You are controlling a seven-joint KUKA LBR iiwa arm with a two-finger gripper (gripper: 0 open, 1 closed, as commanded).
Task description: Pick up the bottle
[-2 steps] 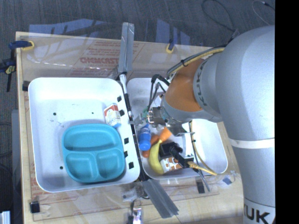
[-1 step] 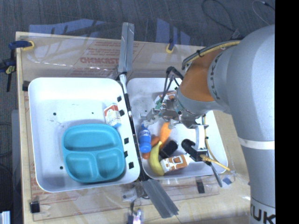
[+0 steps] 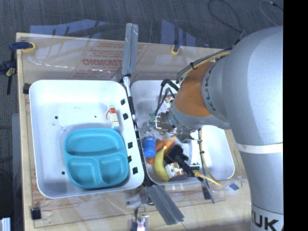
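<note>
Your KUKA arm (image 3: 250,81) reaches in over the right bin (image 3: 219,148), w/ the gripper (image 3: 160,123) above that bin's left side. You can't tell from this angle whether it's wide, narrow or holding anything. The bottle (image 3: 112,118), small and white w/ a red label, sits to the view's left of the gripper, across the divider in the left bin (image 3: 72,105), just beside the top edge of a blue divided tray (image 3: 96,158). Just below the gripper in view, a blue item (image 3: 149,146), an orange item (image 3: 167,142) and a banana (image 3: 160,167) bunch close together.
</note>
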